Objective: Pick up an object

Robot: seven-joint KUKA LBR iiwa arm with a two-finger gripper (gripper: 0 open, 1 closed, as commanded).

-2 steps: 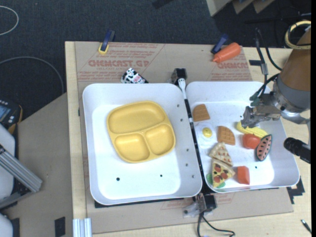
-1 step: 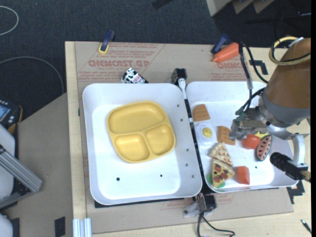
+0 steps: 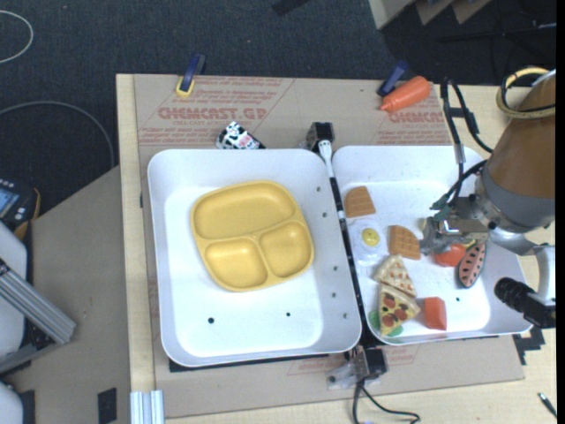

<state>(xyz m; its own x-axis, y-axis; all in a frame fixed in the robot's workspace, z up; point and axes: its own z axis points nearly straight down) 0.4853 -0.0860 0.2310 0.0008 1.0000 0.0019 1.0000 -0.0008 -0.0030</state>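
Observation:
The right bin point(image 3: 388, 159) holds several toy foods: a brown toast point(image 3: 359, 202), a fried egg point(image 3: 370, 235), a waffle piece point(image 3: 404, 241), two pizza slices point(image 3: 396, 276) point(image 3: 396, 312), a red block point(image 3: 433, 312), a watermelon slice point(image 3: 471, 265) and a small red-orange piece point(image 3: 451, 256). My gripper point(image 3: 440, 237) hangs low at the bin's right side, directly over the red-orange piece and just right of the waffle. The wrist hides part of that piece.
A yellow divided plate point(image 3: 252, 234) lies in the left bin point(image 3: 168, 263). On the bench behind the bins are an orange carrot point(image 3: 406, 94), a black-and-white toy point(image 3: 237, 137), a blue-yellow clamp point(image 3: 188, 77) and a black clip point(image 3: 320, 134). Cables trail along the right.

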